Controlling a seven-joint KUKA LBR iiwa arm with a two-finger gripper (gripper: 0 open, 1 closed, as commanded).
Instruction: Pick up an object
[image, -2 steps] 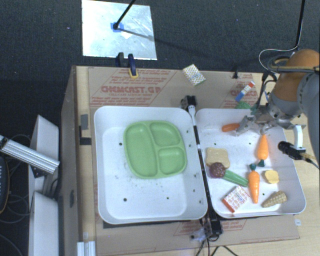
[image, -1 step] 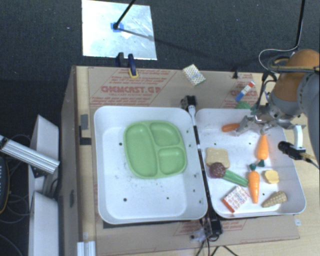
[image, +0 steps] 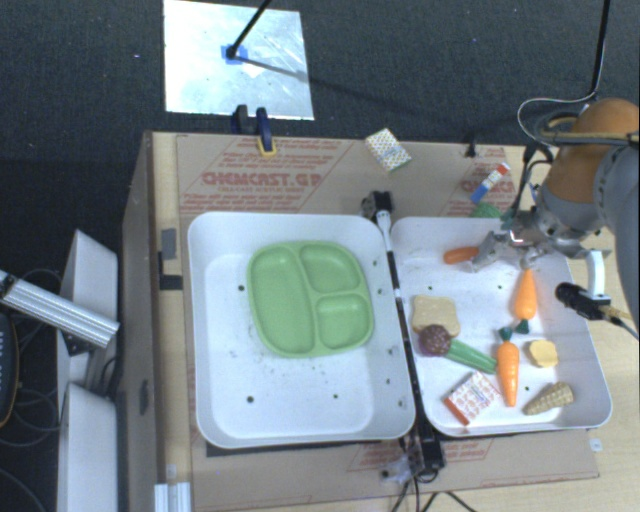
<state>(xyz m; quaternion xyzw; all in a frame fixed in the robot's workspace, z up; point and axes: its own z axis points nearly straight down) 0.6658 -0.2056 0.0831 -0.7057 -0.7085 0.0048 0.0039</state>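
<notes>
gripper (image: 508, 247) over right bin (image: 600, 400), near top rim, by carrot (image: 460, 256); can't tell grip state

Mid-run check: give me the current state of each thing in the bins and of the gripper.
gripper: low over right bin's far edge, nothing seen held
green tray: flat in left bin, compartments bare
bread slice: lying flat
upper carrot: lying loose
lower carrot: lying loose
corn cob: lying by near rim

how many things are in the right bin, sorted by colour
orange: 3, a carrot, a second carrot, a small piece
tan or yellow: 3, bread, yellow chunk, cone
purple with green: 1
red and white: 1, packet
total: 8
</notes>
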